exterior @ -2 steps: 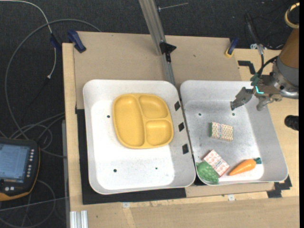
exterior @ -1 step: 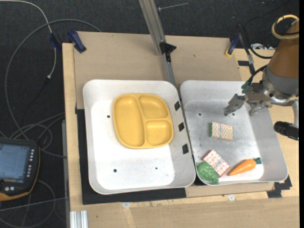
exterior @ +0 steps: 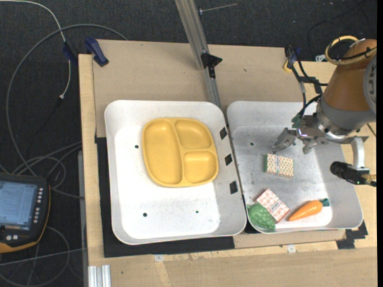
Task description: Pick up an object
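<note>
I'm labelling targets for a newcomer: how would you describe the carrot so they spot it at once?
Look in the right-hand white bin, at its near right corner. The carrot lies there, beside a small patterned packet and a green item; it alone is orange and tapered, with a dark green stub.

This looks like a robotics lab. A plywood bench [exterior: 90, 160] stands on dark carpet, with loose cables [exterior: 36, 100] trailing over the floor at the left of the frame. A teach pendant [exterior: 21, 211] with a lit screen lies at lower left. An aluminium pole [exterior: 191, 23] rises at top centre, and blue clamps [exterior: 96, 51] grip the bench's upper-left edge.
</note>
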You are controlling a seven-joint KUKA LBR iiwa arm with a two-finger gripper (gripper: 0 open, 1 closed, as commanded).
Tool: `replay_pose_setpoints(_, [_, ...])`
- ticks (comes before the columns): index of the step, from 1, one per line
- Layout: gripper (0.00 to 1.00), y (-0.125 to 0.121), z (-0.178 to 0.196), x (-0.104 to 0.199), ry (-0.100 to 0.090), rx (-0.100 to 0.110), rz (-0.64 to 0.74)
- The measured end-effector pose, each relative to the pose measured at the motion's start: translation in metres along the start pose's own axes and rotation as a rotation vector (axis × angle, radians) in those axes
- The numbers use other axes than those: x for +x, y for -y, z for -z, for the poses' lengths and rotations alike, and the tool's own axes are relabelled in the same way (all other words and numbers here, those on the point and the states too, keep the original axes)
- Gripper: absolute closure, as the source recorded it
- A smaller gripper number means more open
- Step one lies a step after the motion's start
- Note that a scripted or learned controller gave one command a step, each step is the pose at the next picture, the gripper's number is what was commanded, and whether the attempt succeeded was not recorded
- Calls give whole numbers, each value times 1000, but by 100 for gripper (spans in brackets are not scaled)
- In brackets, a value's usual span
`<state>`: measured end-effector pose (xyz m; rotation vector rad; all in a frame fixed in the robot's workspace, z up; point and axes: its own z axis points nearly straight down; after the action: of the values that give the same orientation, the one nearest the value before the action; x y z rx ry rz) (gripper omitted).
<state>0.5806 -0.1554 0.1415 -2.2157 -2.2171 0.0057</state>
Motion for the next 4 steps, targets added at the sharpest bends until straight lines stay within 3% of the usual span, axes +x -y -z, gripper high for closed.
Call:
replay_pose_setpoints(1, [0, -2, -48, 1, 0, -9, -1])
replay_pose_setpoints(2, [100, -5, -33, 1, 2, -19, 1])
replay_pose_setpoints(4, [100, 2, 81, -14, 5, -15, 0])
